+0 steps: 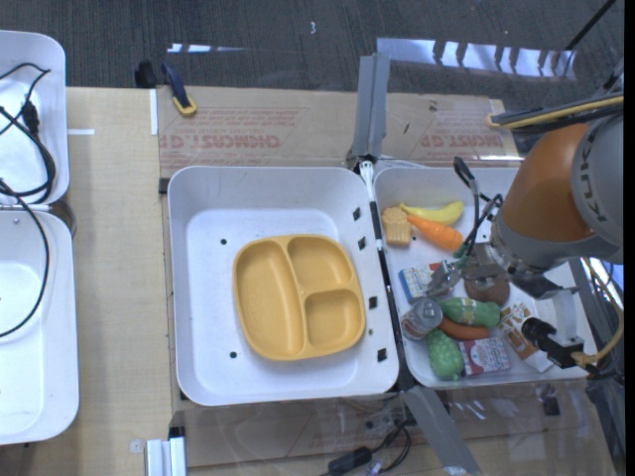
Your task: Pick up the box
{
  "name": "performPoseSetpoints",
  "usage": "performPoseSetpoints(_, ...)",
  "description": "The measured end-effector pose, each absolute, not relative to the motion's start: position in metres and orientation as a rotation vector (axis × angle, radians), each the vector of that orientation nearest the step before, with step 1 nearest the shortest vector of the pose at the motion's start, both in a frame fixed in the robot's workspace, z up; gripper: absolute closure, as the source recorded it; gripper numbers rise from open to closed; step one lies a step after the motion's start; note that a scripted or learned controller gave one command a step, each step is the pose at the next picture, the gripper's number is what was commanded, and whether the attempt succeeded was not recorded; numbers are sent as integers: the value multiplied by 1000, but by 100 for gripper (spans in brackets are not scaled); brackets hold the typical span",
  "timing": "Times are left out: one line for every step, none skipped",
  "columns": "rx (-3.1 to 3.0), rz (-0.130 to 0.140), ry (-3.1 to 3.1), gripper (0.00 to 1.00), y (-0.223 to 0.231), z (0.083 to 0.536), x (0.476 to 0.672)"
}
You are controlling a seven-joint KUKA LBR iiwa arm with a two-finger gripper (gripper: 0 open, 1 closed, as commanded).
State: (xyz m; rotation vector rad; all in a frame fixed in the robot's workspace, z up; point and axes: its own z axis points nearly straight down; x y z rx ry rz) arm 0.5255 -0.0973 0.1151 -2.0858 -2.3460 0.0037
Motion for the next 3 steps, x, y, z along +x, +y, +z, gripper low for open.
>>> performPoseSetpoints(-2151, -5, -2295, 0, -108, 94, 515)
performPoseSetpoints(-2473, -4, -1946, 0, -95, 94, 536)
performPoseSetpoints(-2474, 0, -1949, 100, -96, 104, 536)
